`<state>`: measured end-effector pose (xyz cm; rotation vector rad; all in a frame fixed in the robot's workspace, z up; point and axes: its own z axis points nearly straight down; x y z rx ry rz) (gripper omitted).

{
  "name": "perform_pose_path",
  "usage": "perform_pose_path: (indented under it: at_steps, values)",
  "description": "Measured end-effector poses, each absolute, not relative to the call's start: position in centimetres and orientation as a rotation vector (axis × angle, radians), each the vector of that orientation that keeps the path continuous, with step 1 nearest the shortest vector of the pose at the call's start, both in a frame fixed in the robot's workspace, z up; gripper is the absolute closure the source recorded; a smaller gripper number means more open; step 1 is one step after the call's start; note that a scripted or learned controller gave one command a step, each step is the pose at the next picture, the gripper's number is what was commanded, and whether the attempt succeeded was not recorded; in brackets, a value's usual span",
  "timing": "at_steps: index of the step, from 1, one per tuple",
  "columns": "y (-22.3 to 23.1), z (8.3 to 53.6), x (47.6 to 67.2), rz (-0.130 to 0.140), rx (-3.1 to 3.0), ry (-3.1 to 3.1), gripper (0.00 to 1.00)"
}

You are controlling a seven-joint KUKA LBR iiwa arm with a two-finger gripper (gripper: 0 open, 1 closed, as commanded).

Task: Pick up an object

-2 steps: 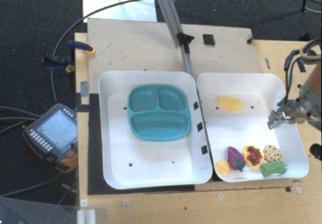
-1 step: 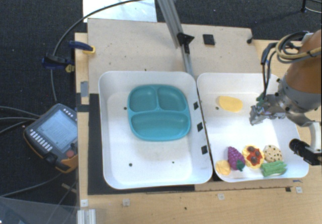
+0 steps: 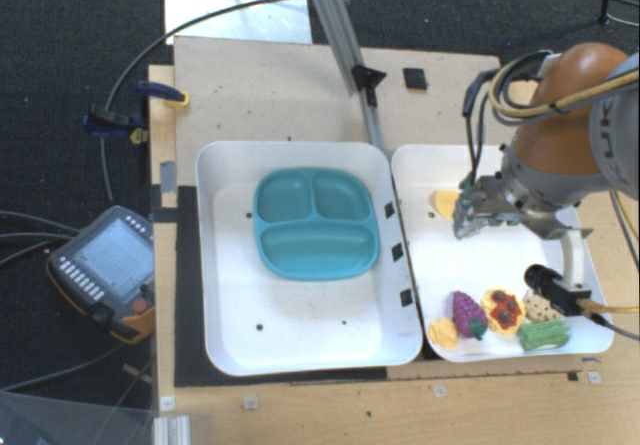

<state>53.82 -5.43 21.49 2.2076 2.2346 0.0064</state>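
Over the far-left part of the right bin point(image 3: 430, 268), the gripper point(image 3: 468, 221) hangs low at the end of the grey and orange arm point(image 3: 570, 123). A small yellow piece point(image 3: 445, 202) lies on the bin floor just to its left, close enough that the two may be touching. Whether the gripper is released or clenched cannot be made out from this slant, and nothing shows the yellow piece caught in it, so I would not count it as held.

Along the near edge of the same bin sits a cluster of toy food: a purple grape bunch point(image 3: 465, 313), a second yellow bit point(image 3: 442, 333) to its near left, a round red-and-yellow piece point(image 3: 503, 308), a pale speckled block point(image 3: 540, 308) and a green piece point(image 3: 543, 335). All of them are well apart from the gripper. The left bin point(image 3: 230, 313) holds a teal divided plate point(image 3: 315, 223) and nothing else that I can see.

The step in hand looks like the reach and grasp itself, with the yellow piece the likely target. The gripper seems set slightly to the right of it rather than squarely over it. The next move probably calls for a small shift left to straddle the piece, then a firm close and a straight lift. The piece is small and low, so it could easily be nudged aside instead of caught.
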Motion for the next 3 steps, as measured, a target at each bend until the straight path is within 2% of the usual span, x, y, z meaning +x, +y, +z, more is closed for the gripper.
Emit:
perform_pose_path:
  at_steps: [1, 2, 3]
  values:
    - [-0.2, 21.4, 54.3, 0.006, 2.209, 2.234, 1.00]
    - [4.2, 22.3, 56.5, 0.008, 2.209, 2.232, 1.00]
    - [8.8, 21.6, 57.7, 0.005, 2.210, 2.232, 1.00]
